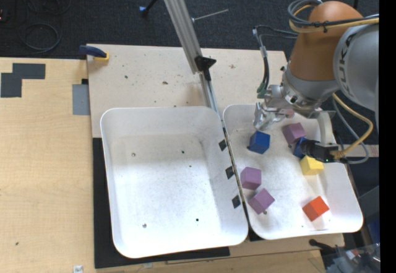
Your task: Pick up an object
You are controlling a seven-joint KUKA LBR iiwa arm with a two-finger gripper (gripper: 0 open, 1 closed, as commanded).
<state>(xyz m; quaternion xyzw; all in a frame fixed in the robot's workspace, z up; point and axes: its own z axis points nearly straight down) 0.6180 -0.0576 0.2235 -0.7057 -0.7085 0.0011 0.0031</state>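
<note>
on the bench, in the white bin (286, 223) under your arm, the gripper (267, 119) hangs just above a blue cube (260, 142), a purple cube (292, 133) just beside it; you can't tell its grip.

A small blue cube (260, 142), tilted, in the right-hand bin (291, 222), near its left wall

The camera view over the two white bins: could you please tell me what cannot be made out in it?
- Camera view: whether the gripper touches the small blue cube below it; the slanted look-down hides any gap.
- Camera view: a dark blue block beside the yellow cube is partly covered by robot hardware; shape unclear.
- Camera view: the right white bin, far right corner, covered by the grey arm.
</note>
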